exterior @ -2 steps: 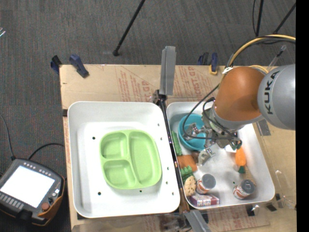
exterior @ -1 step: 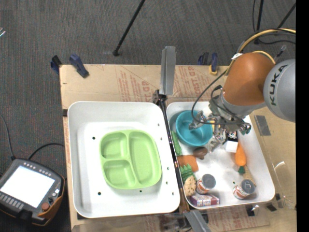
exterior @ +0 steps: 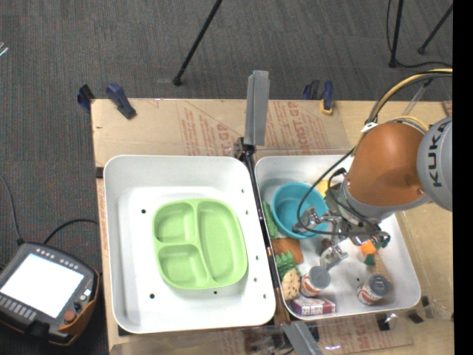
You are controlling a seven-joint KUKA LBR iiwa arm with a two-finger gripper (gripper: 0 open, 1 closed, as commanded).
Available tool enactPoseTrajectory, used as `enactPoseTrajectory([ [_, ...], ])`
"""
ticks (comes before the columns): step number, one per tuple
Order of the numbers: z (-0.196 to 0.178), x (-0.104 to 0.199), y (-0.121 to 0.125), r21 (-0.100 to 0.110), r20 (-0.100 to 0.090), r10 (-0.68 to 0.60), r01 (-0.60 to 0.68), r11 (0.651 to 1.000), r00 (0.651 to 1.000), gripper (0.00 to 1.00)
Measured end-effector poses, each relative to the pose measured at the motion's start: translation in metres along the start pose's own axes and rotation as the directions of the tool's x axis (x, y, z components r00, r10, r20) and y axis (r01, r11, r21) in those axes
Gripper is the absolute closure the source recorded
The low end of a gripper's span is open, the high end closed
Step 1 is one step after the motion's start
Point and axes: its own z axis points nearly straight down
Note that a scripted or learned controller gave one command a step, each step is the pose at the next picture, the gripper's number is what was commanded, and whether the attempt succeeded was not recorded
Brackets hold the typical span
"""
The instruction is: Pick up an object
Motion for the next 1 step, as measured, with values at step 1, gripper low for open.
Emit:
enactPoseTrajectory([
  [1, -0.0004, 0.0101, 0.0264, 0.002, 0.003, 0.217, -0.217, 0.976, 0.976, 0.00],
])
